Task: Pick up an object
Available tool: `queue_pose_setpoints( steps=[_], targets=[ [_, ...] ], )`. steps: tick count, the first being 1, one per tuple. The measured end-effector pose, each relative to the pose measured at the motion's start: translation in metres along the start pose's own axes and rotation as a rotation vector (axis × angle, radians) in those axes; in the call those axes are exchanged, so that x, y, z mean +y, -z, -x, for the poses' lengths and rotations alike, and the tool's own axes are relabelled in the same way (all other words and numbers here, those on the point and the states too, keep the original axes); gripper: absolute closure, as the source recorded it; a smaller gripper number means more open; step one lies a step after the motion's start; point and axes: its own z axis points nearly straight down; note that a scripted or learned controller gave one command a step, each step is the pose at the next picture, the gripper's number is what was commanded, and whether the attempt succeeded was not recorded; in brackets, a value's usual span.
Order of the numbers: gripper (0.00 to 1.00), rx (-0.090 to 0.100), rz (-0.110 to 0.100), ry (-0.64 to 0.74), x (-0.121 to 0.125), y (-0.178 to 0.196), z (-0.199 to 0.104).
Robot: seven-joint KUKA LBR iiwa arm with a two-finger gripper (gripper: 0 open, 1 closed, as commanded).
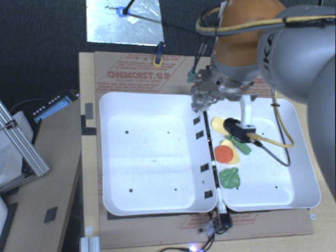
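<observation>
Several small toy items lie in the right bin (294, 193), close to its left wall. A yellow piece (217, 123) is farthest back. In front of it, a red-orange disc (224, 153) rests on another yellow piece (232, 159), with a thin green stick (242, 147) beside them. A green leafy item (229, 178) is nearest the front. My gripper (199, 104) hangs over the divider between the bins at their far end, just left of and behind the first yellow piece. I see nothing held in it.
The left bin (147, 156) sits beside the right one, with black clips (205, 168) along the shared divider. Both rest on a cardboard sheet (136, 72). The large grey arm (299, 51) covers the upper right. A metal rail (21, 146) stands at far left.
</observation>
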Motion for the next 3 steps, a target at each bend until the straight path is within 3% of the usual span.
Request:
queue_pose_setpoints(
  steps=[1,2,3],
  targets=[
    [1.00,0.000,0.015,-0.001,0.048,0.022,-0.017],
    [1.00,0.002,0.025,-0.003,0.013,0.150,-0.007],
    [1.00,0.001,0.000,0.004,0.030,0.044,-0.098]
  ],
)
